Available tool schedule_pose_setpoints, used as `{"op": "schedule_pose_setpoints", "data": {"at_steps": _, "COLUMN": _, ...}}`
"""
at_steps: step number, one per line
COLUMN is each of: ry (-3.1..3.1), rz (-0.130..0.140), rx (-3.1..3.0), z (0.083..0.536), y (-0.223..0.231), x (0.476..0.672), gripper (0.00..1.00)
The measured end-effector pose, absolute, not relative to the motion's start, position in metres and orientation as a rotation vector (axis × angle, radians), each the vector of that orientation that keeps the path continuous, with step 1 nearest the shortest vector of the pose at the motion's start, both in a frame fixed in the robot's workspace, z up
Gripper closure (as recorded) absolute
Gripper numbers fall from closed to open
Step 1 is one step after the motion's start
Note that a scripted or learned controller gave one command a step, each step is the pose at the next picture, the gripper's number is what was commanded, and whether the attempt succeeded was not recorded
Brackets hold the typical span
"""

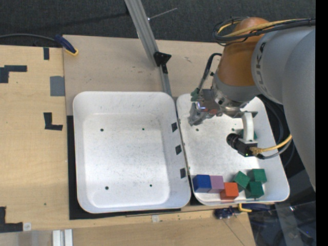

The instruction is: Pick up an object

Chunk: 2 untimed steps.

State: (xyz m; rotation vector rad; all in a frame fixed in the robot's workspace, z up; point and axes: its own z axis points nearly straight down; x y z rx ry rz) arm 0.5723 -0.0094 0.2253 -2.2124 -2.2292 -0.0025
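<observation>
Hanging over the far left part of the right bin, close to its far edge, the pincer is well apart from every object it could take. I cannot tell from this slanted view if it is released or clenched, and nothing is seen inside it.

The objects are all together along the near edge of the right bin. The blue block is nearest the near left corner, the purple block touches it, and the orange block is just beside. Three green blocks are crowded toward the near right corner. The left bin holds no object.

I think the main risk comes from this crowding. The blocks touch each other and lie close to the bin wall, so a descending pincer may land on top of a block or push two blocks apart instead of closing around one. The rim at the near edge leaves little room, and a block pressed against it could slide or tip away. A cable near the wrist might also brush the blocks.
</observation>
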Motion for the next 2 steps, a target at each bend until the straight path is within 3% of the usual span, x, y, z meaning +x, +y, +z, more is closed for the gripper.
{"op": "schedule_pose_setpoints", "data": {"at_steps": 2, "ry": -2.227, "rz": 0.0, "rx": -2.215, "z": 0.224, "y": 0.095, "x": 0.614, "gripper": 1.0}}
